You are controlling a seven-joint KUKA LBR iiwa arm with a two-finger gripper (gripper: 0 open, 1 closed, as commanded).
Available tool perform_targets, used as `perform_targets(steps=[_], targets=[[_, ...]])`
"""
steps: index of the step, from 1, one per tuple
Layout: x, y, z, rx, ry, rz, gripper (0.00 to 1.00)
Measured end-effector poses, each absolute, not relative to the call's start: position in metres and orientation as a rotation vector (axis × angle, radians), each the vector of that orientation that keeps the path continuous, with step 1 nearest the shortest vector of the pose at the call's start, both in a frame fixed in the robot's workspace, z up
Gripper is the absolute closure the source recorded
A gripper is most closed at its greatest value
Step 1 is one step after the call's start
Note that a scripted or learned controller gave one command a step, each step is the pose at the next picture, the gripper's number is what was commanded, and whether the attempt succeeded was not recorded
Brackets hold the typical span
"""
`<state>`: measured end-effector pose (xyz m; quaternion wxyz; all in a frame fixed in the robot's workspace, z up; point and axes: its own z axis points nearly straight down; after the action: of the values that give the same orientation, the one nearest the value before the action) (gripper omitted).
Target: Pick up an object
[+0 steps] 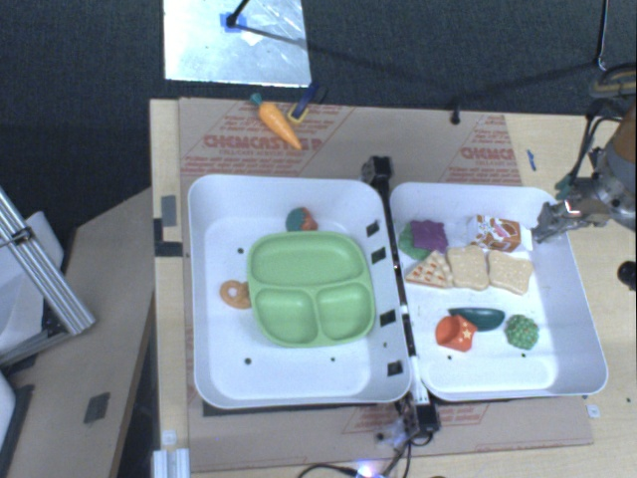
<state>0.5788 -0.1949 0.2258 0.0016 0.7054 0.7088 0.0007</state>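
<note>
The right bin [572, 297] holds a purple piece [428, 235], a pizza slice [430, 270], two toast pieces [467, 267] [511, 273], a red-and-white packet [496, 232], a red pepper [456, 334], a dark green piece [483, 318] and a broccoli [522, 331]. My gripper [553, 223] hangs over that bin's far right rim, just right of the packet and above the right toast. Nothing shows in its grasp.
The left bin [214, 237] carries a green divided plate [309, 289], a pretzel [236, 294] and a small orange-green toy [299, 219]. A carrot [279, 124] lies on the cardboard behind the bins, near a foil sheet [236, 28]. A black divider [390, 267] separates the bins.
</note>
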Motion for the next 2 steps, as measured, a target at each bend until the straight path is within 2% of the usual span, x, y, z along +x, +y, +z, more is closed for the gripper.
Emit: perform_targets(steps=[2], targets=[[0.588, -0.101, 0.214, 2.212, 2.231, 0.002, 1.0]])
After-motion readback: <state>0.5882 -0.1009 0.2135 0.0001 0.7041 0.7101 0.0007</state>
